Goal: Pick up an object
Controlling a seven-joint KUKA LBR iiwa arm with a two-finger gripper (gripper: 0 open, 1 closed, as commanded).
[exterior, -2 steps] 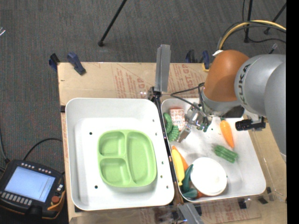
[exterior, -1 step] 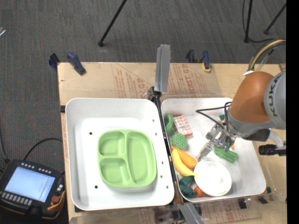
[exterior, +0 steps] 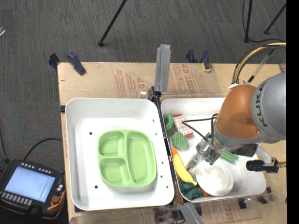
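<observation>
My arm [exterior: 261,111] reaches in from the right, its orange band bent low over the right bin's middle. My gripper [exterior: 195,161] points down and left, its tip near that bin's left wall.

A cardboard sheet [exterior: 117,80] covers the bench under both bins. Blue clamps [exterior: 74,62] grip its far edge. A teach pendant [exterior: 30,185] with a lit screen lies at lower left. Tripod legs [exterior: 114,17] stand on grey carpet [exterior: 46,22].
</observation>
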